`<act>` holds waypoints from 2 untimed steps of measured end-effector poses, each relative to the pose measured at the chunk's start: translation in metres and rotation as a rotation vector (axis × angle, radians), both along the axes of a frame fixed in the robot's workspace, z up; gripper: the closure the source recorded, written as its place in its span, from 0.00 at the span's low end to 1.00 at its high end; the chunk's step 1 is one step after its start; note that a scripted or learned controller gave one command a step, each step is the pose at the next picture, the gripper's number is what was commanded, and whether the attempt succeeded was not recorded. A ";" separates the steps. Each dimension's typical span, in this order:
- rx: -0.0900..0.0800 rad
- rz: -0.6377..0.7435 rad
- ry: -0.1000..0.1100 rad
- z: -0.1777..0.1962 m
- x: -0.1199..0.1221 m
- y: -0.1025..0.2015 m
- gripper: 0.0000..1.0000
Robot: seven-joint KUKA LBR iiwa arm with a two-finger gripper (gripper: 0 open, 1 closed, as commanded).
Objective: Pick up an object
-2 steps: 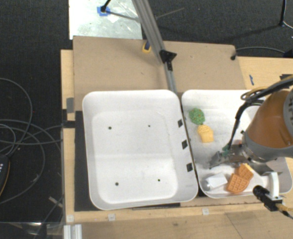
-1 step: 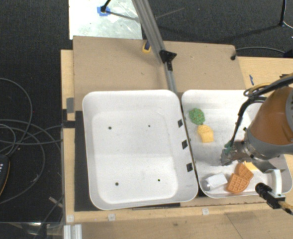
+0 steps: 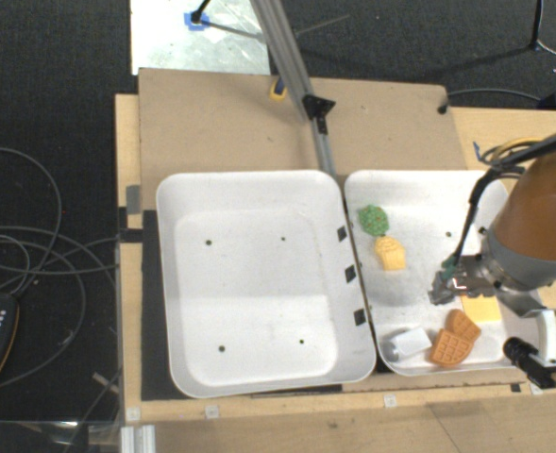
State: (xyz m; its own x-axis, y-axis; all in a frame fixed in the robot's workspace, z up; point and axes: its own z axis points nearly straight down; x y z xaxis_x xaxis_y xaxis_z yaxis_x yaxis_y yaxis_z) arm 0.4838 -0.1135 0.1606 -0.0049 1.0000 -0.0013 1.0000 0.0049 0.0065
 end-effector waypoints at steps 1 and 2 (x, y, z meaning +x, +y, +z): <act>-0.001 0.001 -0.003 0.064 0.006 0.001 1.00; 0.000 0.001 0.000 0.096 0.008 0.001 1.00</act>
